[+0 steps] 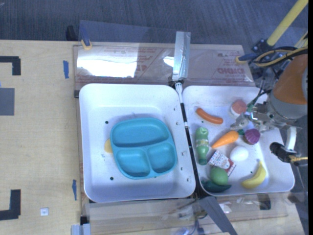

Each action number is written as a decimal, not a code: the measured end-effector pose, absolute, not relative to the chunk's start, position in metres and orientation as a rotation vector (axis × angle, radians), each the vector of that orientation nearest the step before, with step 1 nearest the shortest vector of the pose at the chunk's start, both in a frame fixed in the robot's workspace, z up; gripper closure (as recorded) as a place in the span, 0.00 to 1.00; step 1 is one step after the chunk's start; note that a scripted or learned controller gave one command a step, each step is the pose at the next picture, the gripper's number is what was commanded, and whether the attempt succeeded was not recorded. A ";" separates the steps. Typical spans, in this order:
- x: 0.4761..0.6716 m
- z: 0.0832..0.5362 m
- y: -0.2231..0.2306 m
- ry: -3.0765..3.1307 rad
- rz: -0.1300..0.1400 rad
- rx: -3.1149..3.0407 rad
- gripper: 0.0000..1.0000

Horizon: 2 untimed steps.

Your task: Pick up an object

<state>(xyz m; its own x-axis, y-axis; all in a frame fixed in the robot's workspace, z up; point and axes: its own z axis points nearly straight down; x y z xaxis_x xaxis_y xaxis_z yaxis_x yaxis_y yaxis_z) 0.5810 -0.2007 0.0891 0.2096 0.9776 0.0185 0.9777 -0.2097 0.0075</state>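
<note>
Gripper [250,124] low in right bin [286,180] beside purple rounded item [252,136], finger opening cannot be determined, nearer: curved yellow banana [256,176], smooth white egg [239,154], tapered orange carrot [225,139], farther: sausage [209,115], left bin [93,131] with glossy blue compartment plate [143,147].

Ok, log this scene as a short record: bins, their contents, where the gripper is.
left bin: blue divided tray, with something yellow at its left edge
right bin: sausage, carrot, green bottle, purple item, white egg, banana, small packet, green round item, pink round item
gripper: low over the right bin, beside the purple item and carrot tip
fingers: state unclear
</note>
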 end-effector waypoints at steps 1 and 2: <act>0.580 0.097 -0.206 -1.973 -0.017 -2.447 1.00; 0.525 0.088 -0.174 -2.329 -0.007 -2.118 1.00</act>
